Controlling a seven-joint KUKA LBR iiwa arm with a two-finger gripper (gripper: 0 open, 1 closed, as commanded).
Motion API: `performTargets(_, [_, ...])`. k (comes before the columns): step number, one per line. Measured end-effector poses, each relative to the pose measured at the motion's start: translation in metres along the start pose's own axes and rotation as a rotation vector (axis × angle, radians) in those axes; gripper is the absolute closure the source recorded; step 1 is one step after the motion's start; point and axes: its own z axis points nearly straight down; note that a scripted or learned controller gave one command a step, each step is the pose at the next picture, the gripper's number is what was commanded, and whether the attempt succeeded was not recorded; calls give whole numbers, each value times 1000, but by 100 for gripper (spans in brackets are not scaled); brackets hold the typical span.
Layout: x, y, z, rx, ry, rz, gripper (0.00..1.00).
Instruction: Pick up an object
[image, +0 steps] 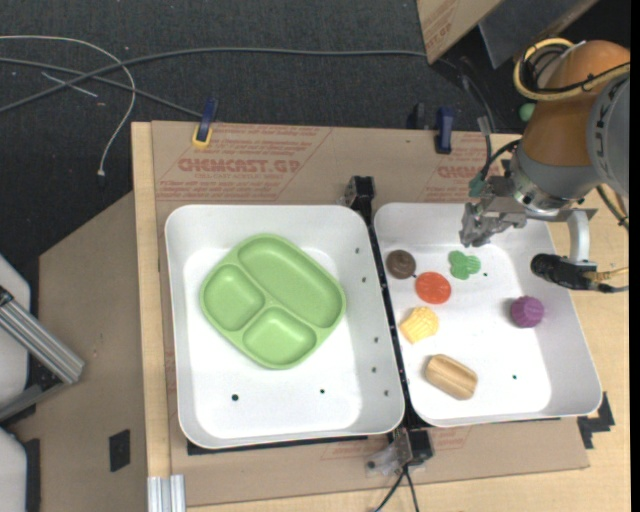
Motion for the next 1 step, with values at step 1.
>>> performTargets(1, [-6,2,-64,-4,-1,0,100])
